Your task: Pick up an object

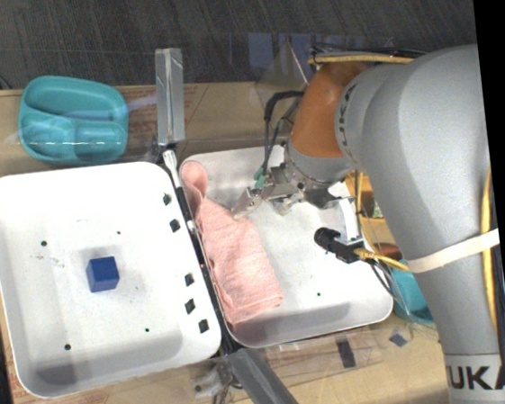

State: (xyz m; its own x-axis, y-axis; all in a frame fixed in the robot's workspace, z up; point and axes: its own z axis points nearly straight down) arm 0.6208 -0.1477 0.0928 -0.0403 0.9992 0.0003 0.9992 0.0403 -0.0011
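A pink cloth [238, 257] is seen lying crumpled along the left wall of the right bin [338, 314], its upper end bunched near the top corner. It is taken as the likely target, since the pincer [270, 193] is placed just beside its upper right edge. Whether the pincer is wide or narrow cannot be told; nothing is seen held in it. A good grasp would probably be obtained by descending onto a raised fold, not flat fabric, and keeping clear of the bin wall. A blue cube [103, 273] is noted alone in the left bin [18, 214], well apart. The arm [411, 160] is reached in from the right, wrist bent down over the right bin. A teal tray [73, 118] rests on the bench [121, 397] beyond.
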